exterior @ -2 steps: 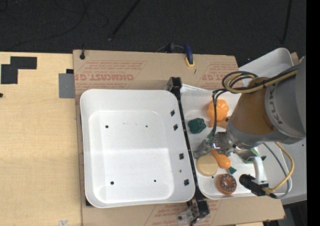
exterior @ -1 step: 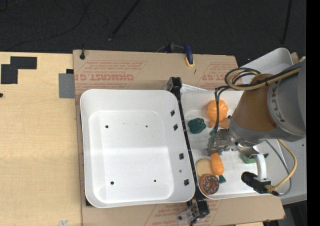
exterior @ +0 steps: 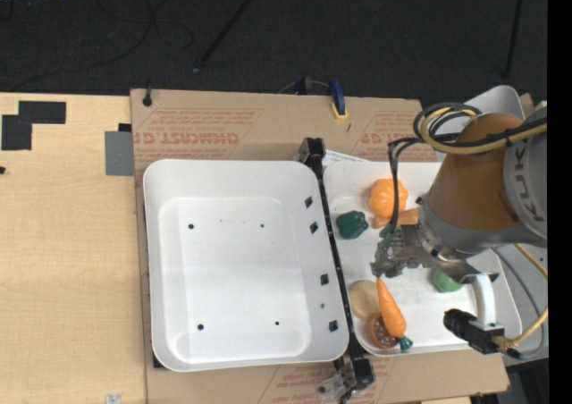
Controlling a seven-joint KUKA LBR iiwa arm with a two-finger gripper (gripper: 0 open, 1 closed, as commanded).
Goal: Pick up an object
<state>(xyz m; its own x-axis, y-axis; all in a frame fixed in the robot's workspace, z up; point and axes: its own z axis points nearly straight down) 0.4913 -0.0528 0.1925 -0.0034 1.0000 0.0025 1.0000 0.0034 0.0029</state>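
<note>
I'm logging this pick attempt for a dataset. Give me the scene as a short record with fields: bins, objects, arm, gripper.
bins: left white bin; right white bin
objects, all in right bin: round orange fruit toy, dark green toy, orange carrot toy, light green piece, tan round piece
arm: over right bin, orange band
gripper: just above the carrot toy; grasp unclear

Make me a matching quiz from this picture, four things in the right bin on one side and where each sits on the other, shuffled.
Things:
1. carrot
2. orange ball
3. dark green toy
4. light green piece

Places:
A. near the divider, left of the orange ball
B. near corner, tip over a small bowl
C. far part of the bin, beside the arm
D. under the arm's near edge

Pairs: 1-B, 2-C, 3-A, 4-D
</note>
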